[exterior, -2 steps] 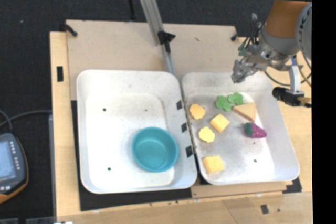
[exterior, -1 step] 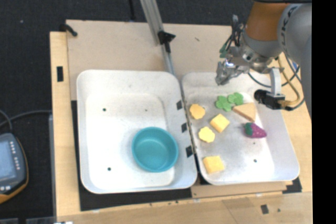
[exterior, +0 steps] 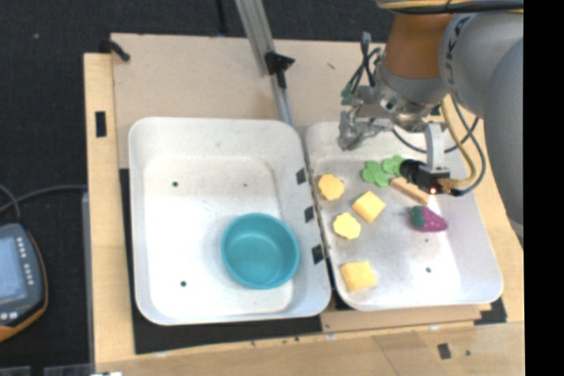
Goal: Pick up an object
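Observation:
My gripper point(exterior: 351, 135) hangs over the far left corner of the right bin point(exterior: 476, 264), below the orange wrist band. Nothing shows in its grasp. Several yellow pieces lie in that bin: one point(exterior: 330, 188) just in front of the gripper, one point(exterior: 369, 207) in the middle, one point(exterior: 347, 227) near the left wall and one point(exterior: 358, 276) at the front. A green leafy toy point(exterior: 382, 171) lies to the gripper's right, with a tan stick-shaped toy point(exterior: 412, 188) beside it and a purple toy point(exterior: 429, 220) further right.
The left bin point(exterior: 176, 154) holds a blue bowl point(exterior: 258, 250) near its front right. A slanted metal post point(exterior: 256, 22) rises behind the bins. Cables loop around the wrist point(exterior: 463, 158) above the right bin's far side. A handheld device point(exterior: 18, 264) lies at the far left.

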{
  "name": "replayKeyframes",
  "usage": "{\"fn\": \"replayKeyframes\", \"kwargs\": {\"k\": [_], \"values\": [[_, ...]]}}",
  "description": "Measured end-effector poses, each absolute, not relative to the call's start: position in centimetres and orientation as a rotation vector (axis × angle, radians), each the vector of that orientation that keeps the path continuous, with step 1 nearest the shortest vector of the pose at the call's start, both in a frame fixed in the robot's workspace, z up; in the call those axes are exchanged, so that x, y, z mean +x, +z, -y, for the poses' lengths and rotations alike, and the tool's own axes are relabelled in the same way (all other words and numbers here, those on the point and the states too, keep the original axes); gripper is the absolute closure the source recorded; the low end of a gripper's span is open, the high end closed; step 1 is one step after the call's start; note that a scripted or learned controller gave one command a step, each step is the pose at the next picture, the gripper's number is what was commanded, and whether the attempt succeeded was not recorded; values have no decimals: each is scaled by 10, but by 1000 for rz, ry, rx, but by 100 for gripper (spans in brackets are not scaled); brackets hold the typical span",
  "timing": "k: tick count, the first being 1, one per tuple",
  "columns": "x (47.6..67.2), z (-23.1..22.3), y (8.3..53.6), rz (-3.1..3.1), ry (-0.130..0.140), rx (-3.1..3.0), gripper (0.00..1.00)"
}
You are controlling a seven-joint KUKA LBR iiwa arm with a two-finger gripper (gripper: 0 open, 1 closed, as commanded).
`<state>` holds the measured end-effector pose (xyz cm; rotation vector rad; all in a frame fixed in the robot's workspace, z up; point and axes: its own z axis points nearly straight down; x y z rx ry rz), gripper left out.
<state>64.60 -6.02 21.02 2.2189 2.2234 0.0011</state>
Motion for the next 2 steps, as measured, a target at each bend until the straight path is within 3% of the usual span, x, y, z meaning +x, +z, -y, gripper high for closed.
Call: {"fn": "replayKeyframes", "kwargs": {"k": [2], "values": [[612,-35,207,-2230,1,2215,100]]}}
